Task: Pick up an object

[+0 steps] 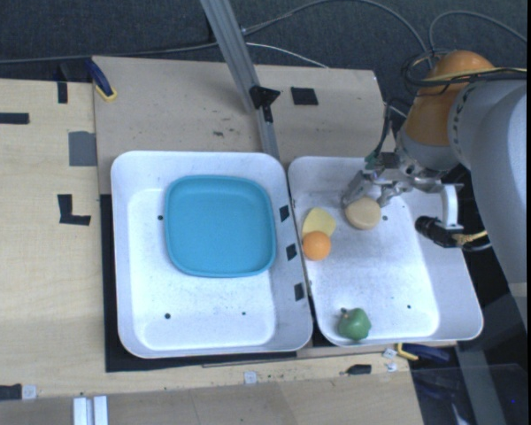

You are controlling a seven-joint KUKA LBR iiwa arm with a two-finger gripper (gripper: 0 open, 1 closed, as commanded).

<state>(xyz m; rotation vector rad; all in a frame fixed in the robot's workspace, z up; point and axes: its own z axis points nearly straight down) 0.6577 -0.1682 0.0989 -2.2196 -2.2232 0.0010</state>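
Beige round object (364,213) just below jaws

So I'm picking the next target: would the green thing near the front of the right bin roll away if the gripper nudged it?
Probably. The green object looks rounded like a small toy fruit, so a sideways nudge could roll it. It sits close to the right bin's front wall, which might stop it. Its smooth, slightly shiny surface suggests hard plastic, likely light and somewhat slippery.
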